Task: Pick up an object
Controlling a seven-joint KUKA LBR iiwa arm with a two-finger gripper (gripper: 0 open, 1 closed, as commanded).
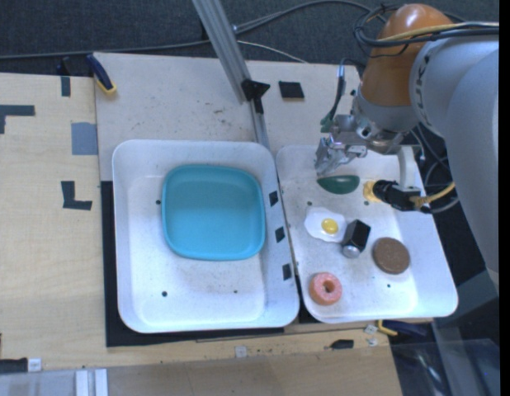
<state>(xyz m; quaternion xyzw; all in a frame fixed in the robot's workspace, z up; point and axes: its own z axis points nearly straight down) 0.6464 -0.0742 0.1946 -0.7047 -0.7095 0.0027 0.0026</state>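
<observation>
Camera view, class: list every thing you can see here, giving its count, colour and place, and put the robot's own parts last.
Bins: two, white, side by side on the bench.
Plate: one, turquoise, in the left bin.
Green piece: one, dark green, right bin, just under the gripper.
Fried egg: one, white and yellow, right bin middle.
Black can: one, black and silver, right of the egg.
Brown disc: one, brown, right bin's right side.
Doughnut: one, pink, right bin's front.
Clamp: one, blue and yellow, bench top left.
Gripper: one, grey metal, above the green piece.
Arm: one, grey with orange band, from the right.
</observation>
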